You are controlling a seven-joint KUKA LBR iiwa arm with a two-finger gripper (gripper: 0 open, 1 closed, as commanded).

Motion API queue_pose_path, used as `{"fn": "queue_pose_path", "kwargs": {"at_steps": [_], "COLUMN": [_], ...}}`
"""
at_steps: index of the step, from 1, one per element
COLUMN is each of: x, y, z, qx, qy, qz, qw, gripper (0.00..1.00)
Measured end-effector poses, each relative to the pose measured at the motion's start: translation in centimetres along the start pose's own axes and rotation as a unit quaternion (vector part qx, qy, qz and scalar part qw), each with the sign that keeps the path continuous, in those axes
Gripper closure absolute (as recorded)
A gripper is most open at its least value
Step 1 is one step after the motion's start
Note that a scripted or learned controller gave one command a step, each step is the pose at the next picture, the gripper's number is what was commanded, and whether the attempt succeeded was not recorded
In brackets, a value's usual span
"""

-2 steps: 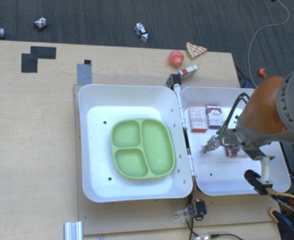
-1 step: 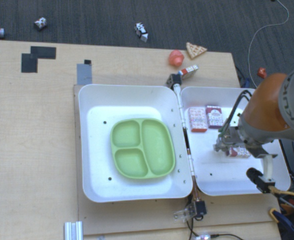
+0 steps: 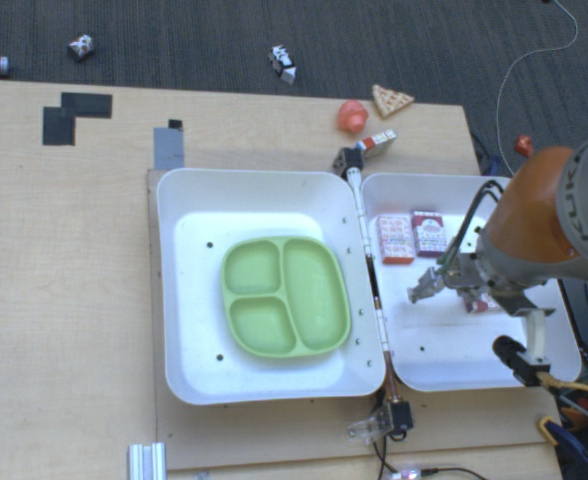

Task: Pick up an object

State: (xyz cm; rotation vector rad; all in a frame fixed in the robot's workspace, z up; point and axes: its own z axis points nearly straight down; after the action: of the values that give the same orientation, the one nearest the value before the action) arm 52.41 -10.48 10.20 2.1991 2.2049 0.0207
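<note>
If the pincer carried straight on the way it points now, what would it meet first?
The pincer points toward the view's left, low over the right bin. Going on, it would probably meet bare bin floor, then the wall toward the left bin. The red-and-white packets look off that line; depth is unclear.

arm (image 3: 564,218) cropped right, claw (image 3: 426,288) fingers unclear
</note>
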Motion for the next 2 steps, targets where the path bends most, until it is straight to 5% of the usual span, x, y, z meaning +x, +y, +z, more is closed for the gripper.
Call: {"fn": "queue_pose_path", "kwargs": {"at_steps": [1, 2], "x": [1.1, 1.1], "y": [-3.4, -3.2], "z": [1.4, 0.2], "qx": [0.007, 0.005], "qy": [0.003, 0.003], "qz": [0.001, 0.001], "qw": [1.0000, 1.0000], "gripper": [0.00, 1.00]}}
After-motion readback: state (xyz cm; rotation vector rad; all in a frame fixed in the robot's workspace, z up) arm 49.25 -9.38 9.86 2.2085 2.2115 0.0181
